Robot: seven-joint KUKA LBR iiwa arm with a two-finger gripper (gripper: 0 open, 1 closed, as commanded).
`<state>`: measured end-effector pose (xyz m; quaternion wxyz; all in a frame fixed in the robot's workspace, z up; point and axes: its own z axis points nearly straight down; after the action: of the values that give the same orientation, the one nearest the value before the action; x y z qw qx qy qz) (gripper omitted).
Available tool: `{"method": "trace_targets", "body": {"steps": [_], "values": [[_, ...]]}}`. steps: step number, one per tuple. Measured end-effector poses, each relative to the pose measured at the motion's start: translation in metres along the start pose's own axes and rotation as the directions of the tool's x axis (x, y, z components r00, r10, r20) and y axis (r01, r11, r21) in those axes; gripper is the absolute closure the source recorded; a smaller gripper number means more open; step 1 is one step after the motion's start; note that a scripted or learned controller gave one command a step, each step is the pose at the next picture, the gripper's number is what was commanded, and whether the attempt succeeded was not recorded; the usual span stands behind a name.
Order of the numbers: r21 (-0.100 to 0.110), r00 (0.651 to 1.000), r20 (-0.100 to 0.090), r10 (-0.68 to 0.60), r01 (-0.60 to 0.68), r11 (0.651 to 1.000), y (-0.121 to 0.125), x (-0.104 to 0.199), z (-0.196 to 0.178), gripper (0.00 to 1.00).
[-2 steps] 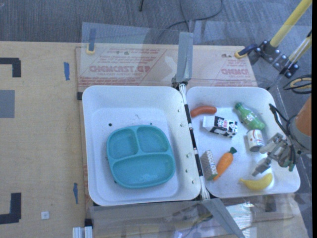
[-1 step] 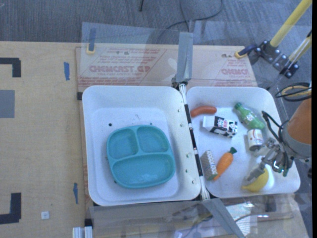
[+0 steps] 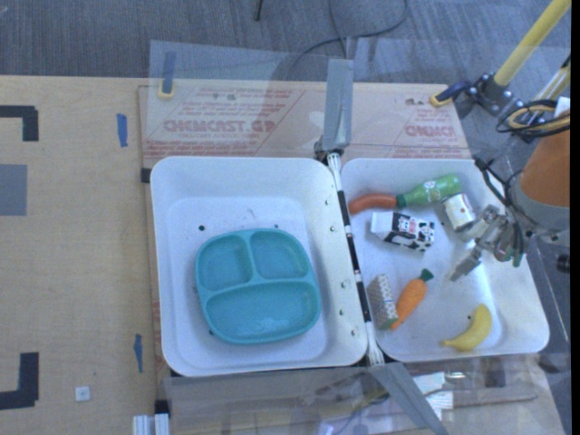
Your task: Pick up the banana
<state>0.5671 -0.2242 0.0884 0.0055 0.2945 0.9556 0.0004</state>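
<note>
high slanted view over both bins point(image 3: 172, 184)

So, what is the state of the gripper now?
Gripper: fingers open, holding nothing, above the right bin; banana lies apart from it.

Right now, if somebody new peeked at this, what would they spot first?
Probably the big teal divided plate, alone in the left bin. Next, the crowd of toys in the right bin: a yellow banana near its front corner, an orange carrot and a green bottle. The gripper hangs above that bin, away from the banana.
</note>
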Motion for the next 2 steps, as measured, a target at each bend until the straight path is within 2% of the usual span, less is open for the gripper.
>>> {"method": "trace_targets", "body": {"steps": [1,2], "values": [[0.002,0.998,-0.003,0.057,-0.057,0.998,-0.0407,0.0610,-0.0011,0.00],[0.002,0.979,0.001,0.205,-0.205,0.979,-0.0351,0.0696,-0.0013,0.00]]}}
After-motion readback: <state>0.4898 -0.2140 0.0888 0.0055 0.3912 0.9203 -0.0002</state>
